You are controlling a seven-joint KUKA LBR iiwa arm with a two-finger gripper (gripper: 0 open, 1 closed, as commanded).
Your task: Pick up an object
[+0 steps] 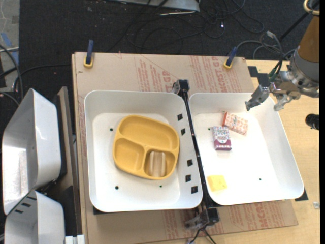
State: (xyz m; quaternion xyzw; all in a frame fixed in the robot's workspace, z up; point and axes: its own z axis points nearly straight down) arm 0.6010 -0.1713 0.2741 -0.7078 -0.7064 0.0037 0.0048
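Note:
My gripper (267, 100) hangs over the far right corner of the right bin (284, 151), its two fingers spread apart and open, with nothing between them. A pink patterned packet (235, 123) lies in the bin to the gripper's lower left. Just below it lies a purple and white packet (222, 138). A small yellow square piece (217, 183) sits near the bin's front left. In the left bin (96, 151) rests a yellow divided plate (145, 146) with a tan cylinder (156, 163) in one compartment.
A black divider with clips (190, 141) runs between the two bins. Blue clamps (89, 55) hold the cardboard base at the back. White containers (28, 146) stand at the far left. Cables lie on the dark floor behind.

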